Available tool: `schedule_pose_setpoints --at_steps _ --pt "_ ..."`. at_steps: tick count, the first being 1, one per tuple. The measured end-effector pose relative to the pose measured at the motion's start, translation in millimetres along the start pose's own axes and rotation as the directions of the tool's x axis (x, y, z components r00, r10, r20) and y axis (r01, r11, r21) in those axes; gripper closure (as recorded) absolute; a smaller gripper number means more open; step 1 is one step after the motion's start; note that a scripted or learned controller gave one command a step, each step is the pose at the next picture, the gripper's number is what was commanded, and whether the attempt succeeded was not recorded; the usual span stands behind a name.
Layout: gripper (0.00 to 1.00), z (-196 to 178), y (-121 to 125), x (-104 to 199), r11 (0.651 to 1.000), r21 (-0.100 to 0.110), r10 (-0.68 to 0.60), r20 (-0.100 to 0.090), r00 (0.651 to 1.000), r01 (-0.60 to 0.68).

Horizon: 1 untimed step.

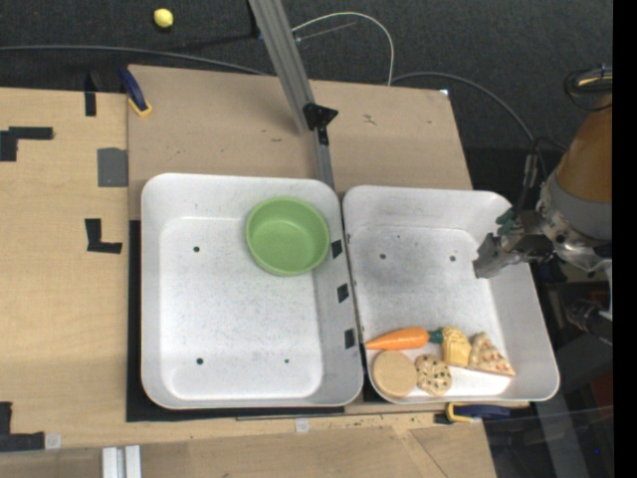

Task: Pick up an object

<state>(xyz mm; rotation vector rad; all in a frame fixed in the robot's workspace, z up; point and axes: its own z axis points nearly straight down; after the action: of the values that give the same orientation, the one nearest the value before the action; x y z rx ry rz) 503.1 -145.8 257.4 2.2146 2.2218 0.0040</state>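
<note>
**Reaching over the right bin's rim**

Reaching in from the right, the arm (pixel 587 182) is seen with its orange band above a grey wrist, bent down toward the right bin (pixel 418 212). The gripper (pixel 491 260) is held low at that bin's right wall, near the upper right corner, pointing left and slightly down. Whether it is released or clenched cannot be told, as the dark tip is blurred. Nothing is seen between its tips.

Two white bins are set side by side on a tan bench (pixel 60 267). In the left bin (pixel 199 307) a green bowl (pixel 288 235) is placed upright near the upper right corner, close to the shared wall. Dark specks are scattered over both floors.

In the right bin the objects are gathered along the near edge, well apart from the gripper. A carrot (pixel 398 340) is laid flat, its tip pointing left. Just below it a tan disc (pixel 393 374) is found, touching a chip cookie (pixel 433 374). A yellow piece (pixel 456 347) is seen just beside the carrot's leafy end, and a pizza slice (pixel 490 355) is laid at the far right.

A grey pole (pixel 284 48) is slanted across the top of the bench. A yellow ball (pixel 163 17) is left on the dark floor beyond.

No legible writing or labels can be made out.
</note>
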Motion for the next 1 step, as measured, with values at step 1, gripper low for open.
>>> schedule_pose_setpoints --at_steps 1 --pt "1.0 10.3 18.1 59.0 1.0 0.007 -0.004 -0.003 1.0 0.004"
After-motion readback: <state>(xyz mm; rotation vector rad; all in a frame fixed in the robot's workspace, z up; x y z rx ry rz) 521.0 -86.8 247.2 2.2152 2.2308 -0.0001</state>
